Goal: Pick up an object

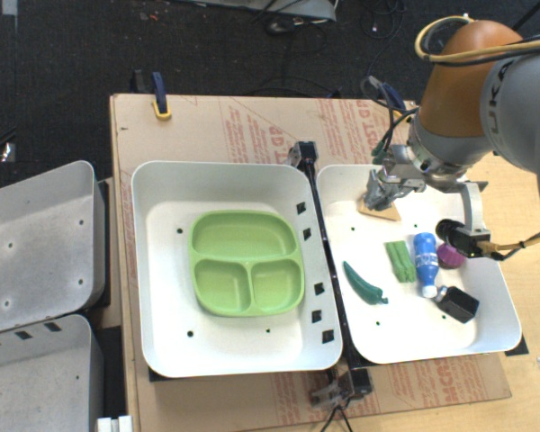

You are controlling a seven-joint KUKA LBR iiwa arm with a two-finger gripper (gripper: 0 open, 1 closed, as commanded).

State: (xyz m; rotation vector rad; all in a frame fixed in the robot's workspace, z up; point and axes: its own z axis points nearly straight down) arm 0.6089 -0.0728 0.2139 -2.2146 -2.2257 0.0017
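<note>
Nearest, the black block point(458, 304) lies in the right bin point(495, 336). Farther back, the end effector point(383, 196) sits low over a tan wedge point(382, 211); its opening is unclear. Approach step, I judge; next, close and lift.

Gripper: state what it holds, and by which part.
Cannot be told: the gripper is down at the tan wedge in the right bin.
</note>
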